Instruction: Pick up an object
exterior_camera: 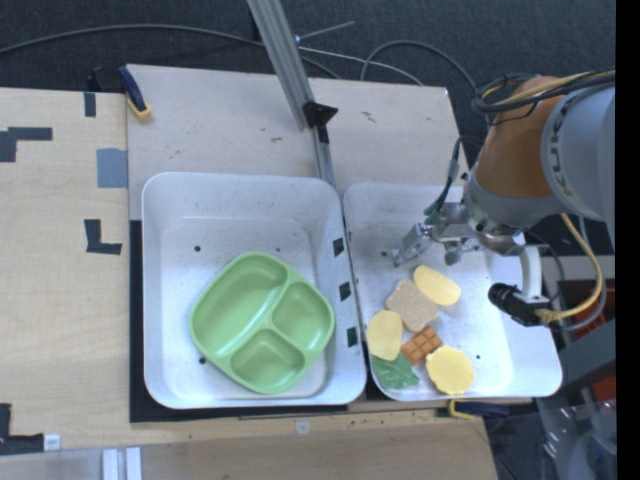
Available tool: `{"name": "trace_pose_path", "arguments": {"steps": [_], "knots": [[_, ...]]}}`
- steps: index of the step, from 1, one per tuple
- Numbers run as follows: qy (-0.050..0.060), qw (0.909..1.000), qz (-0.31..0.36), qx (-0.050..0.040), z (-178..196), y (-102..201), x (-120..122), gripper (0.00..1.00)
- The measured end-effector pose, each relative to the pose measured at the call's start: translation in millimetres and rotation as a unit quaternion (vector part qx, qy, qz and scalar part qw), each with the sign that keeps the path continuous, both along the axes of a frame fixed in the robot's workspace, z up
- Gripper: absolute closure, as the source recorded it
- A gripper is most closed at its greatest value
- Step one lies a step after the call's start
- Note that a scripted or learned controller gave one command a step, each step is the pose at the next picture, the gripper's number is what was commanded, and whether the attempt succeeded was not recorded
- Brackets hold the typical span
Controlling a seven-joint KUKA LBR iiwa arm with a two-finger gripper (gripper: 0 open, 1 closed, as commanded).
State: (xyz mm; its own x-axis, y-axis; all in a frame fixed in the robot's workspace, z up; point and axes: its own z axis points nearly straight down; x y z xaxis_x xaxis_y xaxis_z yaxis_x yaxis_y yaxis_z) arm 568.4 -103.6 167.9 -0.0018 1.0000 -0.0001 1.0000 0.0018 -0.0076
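The right bin (395,208) holds several toy foods: a yellow oval piece (437,286), a tan bread slice (411,305), a yellow piece (385,334), an orange waffle square (421,346), a green leaf (397,372) and a round yellow piece (451,369). My gripper (432,245) hangs over the middle of this bin, just above and left of the yellow oval piece. Its metal fingers (408,247) are spread apart and nothing sits between them.
The left bin (170,208) bears a green divided plate (263,320). A grey metal post (285,53) slants across the bench behind the bins. Cables run along the back. The arm's orange and grey body (540,148) fills the right side.
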Motion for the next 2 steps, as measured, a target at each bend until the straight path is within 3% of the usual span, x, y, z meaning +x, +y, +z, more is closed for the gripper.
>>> {"name": "trace_pose_path", "arguments": {"steps": [2], "knots": [[-0.005,1.0,0.0,-0.0017,-79,4,-2,0.0]]}}
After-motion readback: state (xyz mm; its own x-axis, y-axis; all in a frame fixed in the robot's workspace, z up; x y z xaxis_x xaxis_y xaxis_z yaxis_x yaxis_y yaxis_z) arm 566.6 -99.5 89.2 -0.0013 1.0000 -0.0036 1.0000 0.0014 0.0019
